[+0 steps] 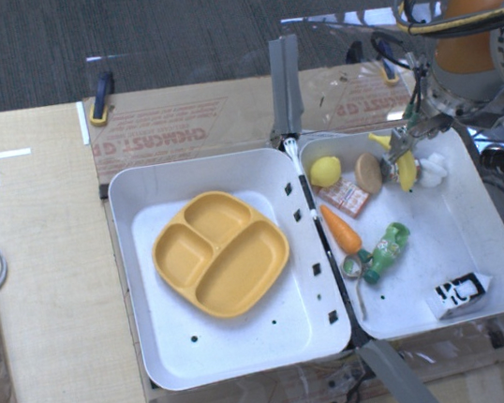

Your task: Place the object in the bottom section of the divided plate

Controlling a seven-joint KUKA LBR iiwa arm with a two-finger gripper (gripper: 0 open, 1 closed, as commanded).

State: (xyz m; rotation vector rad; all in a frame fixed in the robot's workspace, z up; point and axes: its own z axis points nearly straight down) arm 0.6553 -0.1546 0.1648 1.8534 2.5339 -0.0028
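Observation:
A yellow divided plate (221, 252) lies in the left bin (143, 289), its large section toward the front right and two small sections at the back. In the right bin lie a lemon (325, 171), a brown oval object (368, 173), a yellow banana (406, 171), a carrot (340, 227) and a green bottle (386, 250). My gripper (403, 145) reaches down at the back right of the right bin, right over the banana's upper end. Whether it touches the banana is unclear.
A small red-and-white packet (345, 197) lies by the carrot, a spoon (353, 273) beside the bottle, a black-and-white box (460, 292) at the front right, and a white lump (432, 167) next to the banana. The right bin (494, 233) meets the left bin at a central divider.

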